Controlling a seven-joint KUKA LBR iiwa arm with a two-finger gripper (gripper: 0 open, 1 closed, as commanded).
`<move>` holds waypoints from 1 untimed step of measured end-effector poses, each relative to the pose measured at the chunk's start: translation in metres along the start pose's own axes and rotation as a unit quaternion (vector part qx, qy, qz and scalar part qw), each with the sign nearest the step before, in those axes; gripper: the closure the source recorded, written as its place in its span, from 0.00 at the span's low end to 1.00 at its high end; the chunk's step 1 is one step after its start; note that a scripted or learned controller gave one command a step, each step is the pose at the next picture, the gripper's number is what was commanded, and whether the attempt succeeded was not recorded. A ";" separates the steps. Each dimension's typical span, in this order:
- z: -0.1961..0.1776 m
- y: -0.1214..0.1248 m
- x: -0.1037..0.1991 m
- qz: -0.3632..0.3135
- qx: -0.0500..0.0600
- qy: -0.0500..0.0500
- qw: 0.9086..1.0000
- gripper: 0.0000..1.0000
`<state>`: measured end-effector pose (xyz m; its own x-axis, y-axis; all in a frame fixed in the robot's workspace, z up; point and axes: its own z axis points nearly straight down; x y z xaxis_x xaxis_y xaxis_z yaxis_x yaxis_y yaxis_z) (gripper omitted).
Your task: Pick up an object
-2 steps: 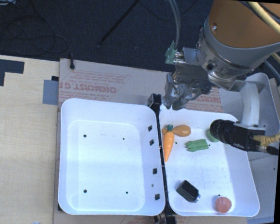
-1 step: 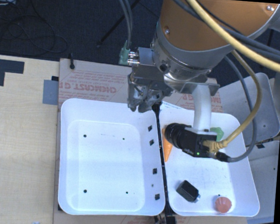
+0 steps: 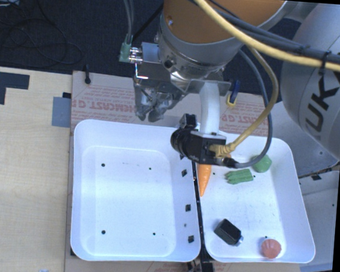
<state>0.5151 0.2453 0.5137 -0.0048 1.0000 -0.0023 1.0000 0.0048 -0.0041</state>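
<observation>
Carrot (image 3: 203,178) and gripper (image 3: 154,110) are apart: the gripper hangs over the left bin's (image 3: 123,193) far rim, and I cannot tell whether it is open or closed. The carrot lies in the right bin (image 3: 282,207) by the divider. Beyond it are a green stick (image 3: 239,177), green lump (image 3: 263,164), black block (image 3: 228,232) and red ball (image 3: 271,248).

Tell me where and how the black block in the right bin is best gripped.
Probably across the short width of the black block, straight down from above: it lies flat, askew, apart from the red round thing and the bin wall.
</observation>
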 end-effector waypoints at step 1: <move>-0.025 0.035 -0.001 0.002 -0.002 0.001 1.000 1.00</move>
<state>0.5499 0.2441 0.5381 -0.0003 1.0000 -0.0012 1.0000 0.0003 -0.0008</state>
